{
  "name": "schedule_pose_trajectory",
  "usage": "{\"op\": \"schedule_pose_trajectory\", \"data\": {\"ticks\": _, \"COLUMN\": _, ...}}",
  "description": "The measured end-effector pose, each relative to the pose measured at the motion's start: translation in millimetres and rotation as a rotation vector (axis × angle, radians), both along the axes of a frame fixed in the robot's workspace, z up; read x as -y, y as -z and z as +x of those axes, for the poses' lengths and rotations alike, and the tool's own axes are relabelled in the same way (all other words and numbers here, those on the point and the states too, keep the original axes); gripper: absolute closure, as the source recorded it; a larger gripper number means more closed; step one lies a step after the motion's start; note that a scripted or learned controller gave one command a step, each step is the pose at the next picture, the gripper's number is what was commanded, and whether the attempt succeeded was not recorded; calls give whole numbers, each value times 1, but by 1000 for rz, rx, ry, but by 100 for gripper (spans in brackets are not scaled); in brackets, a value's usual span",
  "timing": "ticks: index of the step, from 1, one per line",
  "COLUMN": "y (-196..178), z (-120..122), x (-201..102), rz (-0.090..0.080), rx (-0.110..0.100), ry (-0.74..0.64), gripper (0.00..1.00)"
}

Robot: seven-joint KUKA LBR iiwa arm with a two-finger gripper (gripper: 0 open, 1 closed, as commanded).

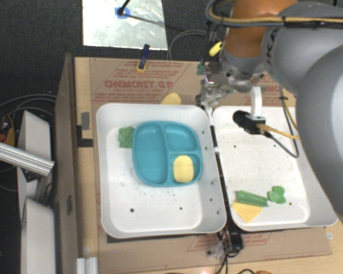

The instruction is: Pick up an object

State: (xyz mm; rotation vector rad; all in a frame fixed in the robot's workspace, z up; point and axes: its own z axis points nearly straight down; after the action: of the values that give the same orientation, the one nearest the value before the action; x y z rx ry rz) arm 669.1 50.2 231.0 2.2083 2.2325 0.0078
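The gripper (pixel 208 99) hangs over the far end of the seam between the two bins; whether it is released or clenched I cannot tell. Candidate objects lie nearer the camera: a yellow piece (pixel 183 168) in the blue tray (pixel 154 153) left of it, a green piece (pixel 251 198) and yellow wedge (pixel 247 212) right. Best to centre above one piece, clear of bin walls, before descending.

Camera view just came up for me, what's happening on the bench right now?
The arm reaches in over the far edge between the two bins, with its gripper near the left bin's far right corner. That bin holds a blue tray with a yellow piece in it. A green piece and yellow wedge lie in the right bin.
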Motion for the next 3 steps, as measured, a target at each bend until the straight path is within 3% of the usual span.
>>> {"op": "schedule_pose_trajectory", "data": {"ticks": 1, "y": -148, "z": 1, "x": 49, "rz": -4, "rx": 15, "ry": 13, "gripper": 100}}
{"op": "schedule_pose_trajectory", "data": {"ticks": 2, "y": 48, "z": -8, "x": 37, "rz": -2, "rx": -19, "ry": 11, "gripper": 100}}
{"op": "schedule_pose_trajectory", "data": {"ticks": 3, "y": -29, "z": 0, "x": 117, "rz": -7, "rx": 5, "ry": 16, "gripper": 100}}
